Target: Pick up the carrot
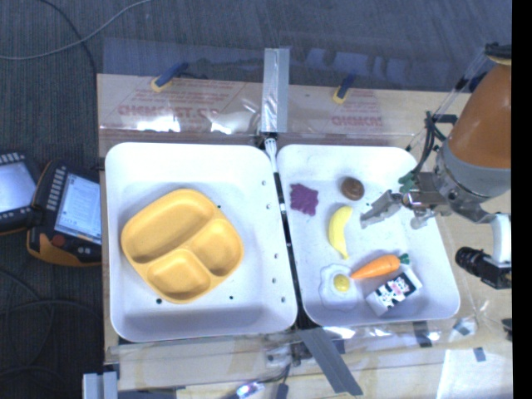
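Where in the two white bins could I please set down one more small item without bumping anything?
Bare floor lies in the left white bin behind and in front of the yellow three-compartment tray. In the right white bin, only the strip below the purple grape bunch, left of the yellow banana. The front is crowded: orange carrot, fried egg, black-and-white carton.

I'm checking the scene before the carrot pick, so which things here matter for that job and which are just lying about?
For the job:
- carrot, lying in the right bin
- gripper, above that bin, apart from the carrot

Lying about:
- banana
- fried egg
- purple grapes
- brown round item
- black-and-white carton
- yellow divided tray, left bin
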